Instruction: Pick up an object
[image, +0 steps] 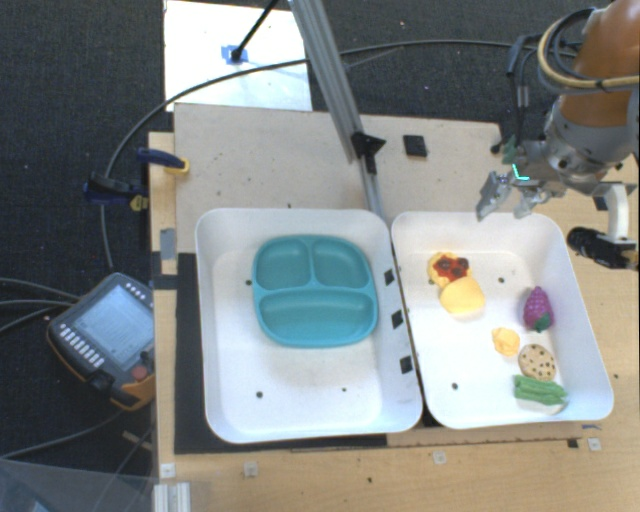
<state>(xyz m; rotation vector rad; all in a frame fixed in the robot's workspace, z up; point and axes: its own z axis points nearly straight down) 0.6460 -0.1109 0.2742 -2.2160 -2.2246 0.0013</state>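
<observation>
Above the far rim of the right bin (575, 268), the gripper (509, 200) hangs with its fingers spread apart, holding nothing. Below it in that bin lie toy foods, a yellow lemon (462, 297) nearest. The left bin (225, 330) carries a teal plate (314, 291).

The counter (290, 160) is a light brown board. Two white bins sit on it side by side, the left bin (225, 330) touching the right bin (580, 290) in the middle. A small black square (415, 146) lies near the counter's far edge.
</observation>
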